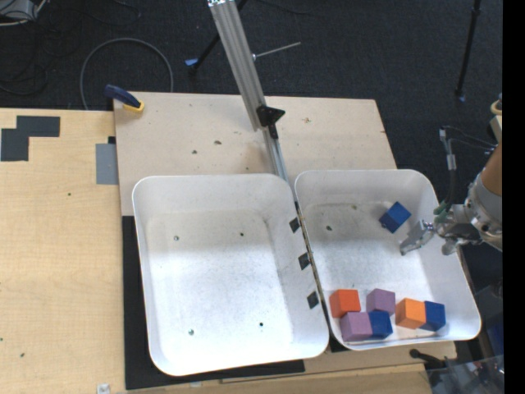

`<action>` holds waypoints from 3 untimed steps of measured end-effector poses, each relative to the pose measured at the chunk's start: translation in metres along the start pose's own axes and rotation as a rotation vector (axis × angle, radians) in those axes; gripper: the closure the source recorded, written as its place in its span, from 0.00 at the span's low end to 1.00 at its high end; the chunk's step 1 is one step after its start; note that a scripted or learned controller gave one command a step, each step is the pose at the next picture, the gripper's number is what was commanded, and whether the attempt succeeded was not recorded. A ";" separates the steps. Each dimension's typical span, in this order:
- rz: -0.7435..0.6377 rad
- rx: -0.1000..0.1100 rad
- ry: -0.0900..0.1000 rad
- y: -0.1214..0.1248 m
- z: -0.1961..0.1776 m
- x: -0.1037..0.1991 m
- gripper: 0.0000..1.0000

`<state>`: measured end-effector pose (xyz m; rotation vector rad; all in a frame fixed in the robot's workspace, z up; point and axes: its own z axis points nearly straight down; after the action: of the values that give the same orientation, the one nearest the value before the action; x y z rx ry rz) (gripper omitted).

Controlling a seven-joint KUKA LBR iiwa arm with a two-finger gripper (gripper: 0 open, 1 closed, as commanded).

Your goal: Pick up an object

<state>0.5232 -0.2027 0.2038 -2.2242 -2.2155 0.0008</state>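
My claw (431,238) hangs over the right bin (349,189) at its right wall, fingers spread apart, empty. The blue cube (394,217) sits just beside it, alone. It looks light, rigid, smooth-faced; I judge two opposite flat sides the best hold.

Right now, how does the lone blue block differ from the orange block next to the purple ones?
The lone blue block sits apart near the right bin's far side, touching no other block; the orange block sits at the near side, packed against a purple block. Colour differs: blue versus orange. The blue one lies closer to the hand. Both look like similar-sized cubes in the same bin.
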 end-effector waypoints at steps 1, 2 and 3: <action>-0.007 0.006 0.002 0.033 0.101 -0.006 0.00; -0.011 -0.003 0.001 0.087 0.100 0.049 0.00; -0.007 -0.007 -0.001 0.045 -0.073 0.100 0.00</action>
<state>0.5688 -0.1033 0.2768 -2.2202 -2.2274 -0.0062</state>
